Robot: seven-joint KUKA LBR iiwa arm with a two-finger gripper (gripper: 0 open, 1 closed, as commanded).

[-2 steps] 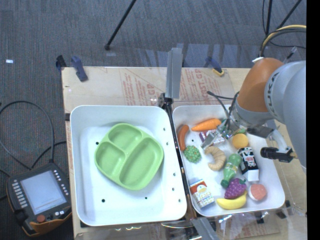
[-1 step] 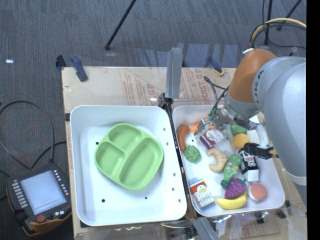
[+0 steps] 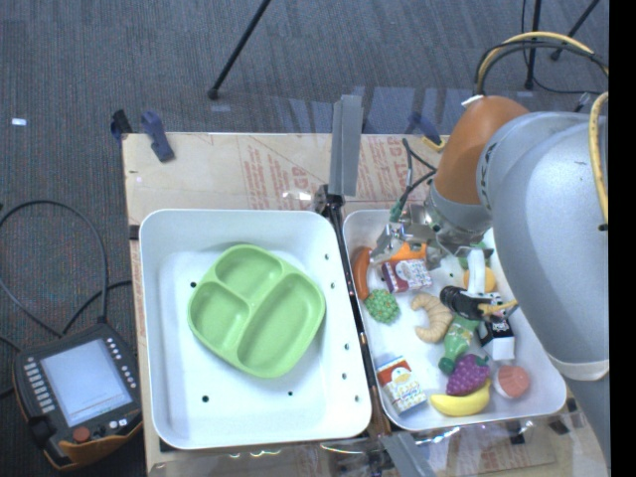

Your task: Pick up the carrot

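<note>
The carrot is a small orange piece at the back of the right bin, partly hidden by the gripper. My gripper hangs low over the bin's back left part, right above the carrot and seemingly touching it. The grey arm with its orange band reaches in from the right and hides the bin's right side.
Around the carrot lie a red sausage, a snack packet, broccoli, a croissant, a green bottle, grapes, a banana and a small carton. The left bin holds a green divided plate.
</note>
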